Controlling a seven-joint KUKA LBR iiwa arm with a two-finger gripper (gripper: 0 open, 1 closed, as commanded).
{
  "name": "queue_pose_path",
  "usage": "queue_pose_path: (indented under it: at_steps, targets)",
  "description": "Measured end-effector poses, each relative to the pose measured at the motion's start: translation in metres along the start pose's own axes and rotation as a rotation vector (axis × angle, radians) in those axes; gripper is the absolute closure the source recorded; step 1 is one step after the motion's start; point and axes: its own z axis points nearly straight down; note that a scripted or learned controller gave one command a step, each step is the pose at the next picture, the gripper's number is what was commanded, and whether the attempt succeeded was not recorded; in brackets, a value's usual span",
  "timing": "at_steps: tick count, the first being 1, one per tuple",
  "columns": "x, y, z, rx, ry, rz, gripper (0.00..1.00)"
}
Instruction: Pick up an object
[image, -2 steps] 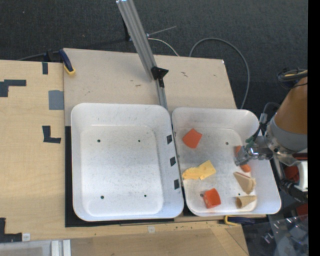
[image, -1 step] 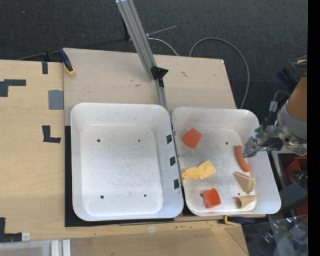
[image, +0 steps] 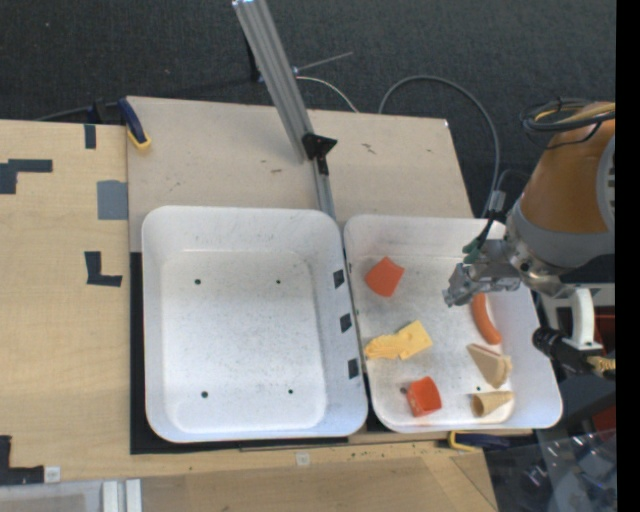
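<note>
Orange and sausage-shaped, the toy (image: 486, 318) lying in the right bin (image: 450, 228) just under the tool (image: 468, 282), whose fingers I cannot tell apart or together, looks light, smooth and likely to roll, so grip across its middle

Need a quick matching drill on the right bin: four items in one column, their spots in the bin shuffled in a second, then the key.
Items:
1. orange cube
2. yellow piece
3. orange sausage
4. red block

Places in the right bin:
A. near the front edge, left of the two tan wedges
B. directly below the gripper, on the right side
C. back left, near the divider
D. middle left, between the cube and the red block

Pairs: 1-C, 2-D, 3-B, 4-A
</note>
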Motion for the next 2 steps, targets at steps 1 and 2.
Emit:
queue_pose_path:
  at_steps: [1, 2]
  targets:
    - [0.052, 0.015, 0.0, 0.0, 0.001, -0.001, 1.0]
    - [0.096, 0.04, 0.013, 0.0, -0.001, 0.0, 1.0]
